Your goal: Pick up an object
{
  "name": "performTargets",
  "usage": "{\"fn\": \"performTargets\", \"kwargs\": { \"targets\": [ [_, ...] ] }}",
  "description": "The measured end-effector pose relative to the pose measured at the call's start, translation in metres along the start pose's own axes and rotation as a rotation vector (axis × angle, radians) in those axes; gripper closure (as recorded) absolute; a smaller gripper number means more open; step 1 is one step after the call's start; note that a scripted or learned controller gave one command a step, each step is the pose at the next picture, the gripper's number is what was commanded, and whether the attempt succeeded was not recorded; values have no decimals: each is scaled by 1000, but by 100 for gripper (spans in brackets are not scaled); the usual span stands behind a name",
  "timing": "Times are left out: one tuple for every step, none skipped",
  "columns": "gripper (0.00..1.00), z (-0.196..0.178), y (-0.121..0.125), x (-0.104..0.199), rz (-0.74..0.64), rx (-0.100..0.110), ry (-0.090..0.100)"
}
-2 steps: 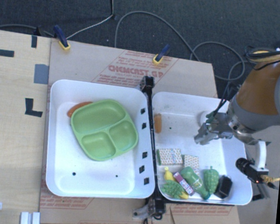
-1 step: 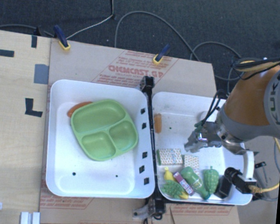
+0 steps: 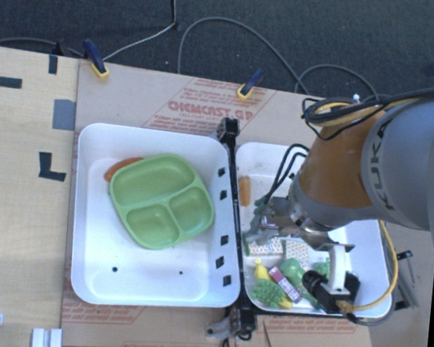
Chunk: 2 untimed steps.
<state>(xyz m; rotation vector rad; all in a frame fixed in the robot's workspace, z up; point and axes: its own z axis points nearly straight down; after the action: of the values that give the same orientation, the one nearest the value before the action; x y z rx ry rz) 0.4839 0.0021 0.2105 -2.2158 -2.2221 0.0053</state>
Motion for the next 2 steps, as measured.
{"fn": "performTargets", "kwargs": {
  "targets": [
    [0,0,0,0,1,0,0],
    [0,9,25,-74,3,-1,-1]
  ]
}}
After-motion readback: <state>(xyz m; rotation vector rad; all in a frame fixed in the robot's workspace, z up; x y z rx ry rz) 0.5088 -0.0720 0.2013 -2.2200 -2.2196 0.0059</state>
